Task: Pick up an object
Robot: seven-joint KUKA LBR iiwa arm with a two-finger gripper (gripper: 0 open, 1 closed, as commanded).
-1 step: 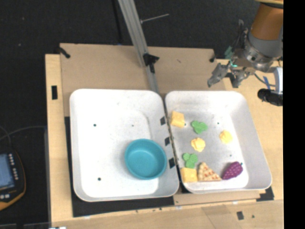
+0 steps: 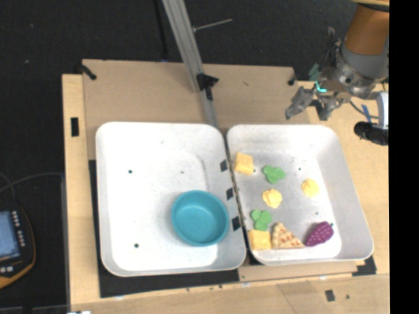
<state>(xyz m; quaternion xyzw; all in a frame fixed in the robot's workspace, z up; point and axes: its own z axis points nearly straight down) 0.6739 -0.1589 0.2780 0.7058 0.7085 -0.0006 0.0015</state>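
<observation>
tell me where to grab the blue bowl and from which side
Grip the blue bowl by its rim, coming straight down from above. It sits upright and open in the left bin, so one finger can drop inside and one outside the thin wall. The rim's far-left arc looks best: bare floor there, while the near right side crowds the bin wall.

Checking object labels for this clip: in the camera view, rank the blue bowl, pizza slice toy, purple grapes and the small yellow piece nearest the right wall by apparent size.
1. blue bowl
2. pizza slice toy and purple grapes, too alike to rank
3. small yellow piece

Robot lab (bench (image 2: 163,84), white bins (image 2: 131,149)).
</observation>
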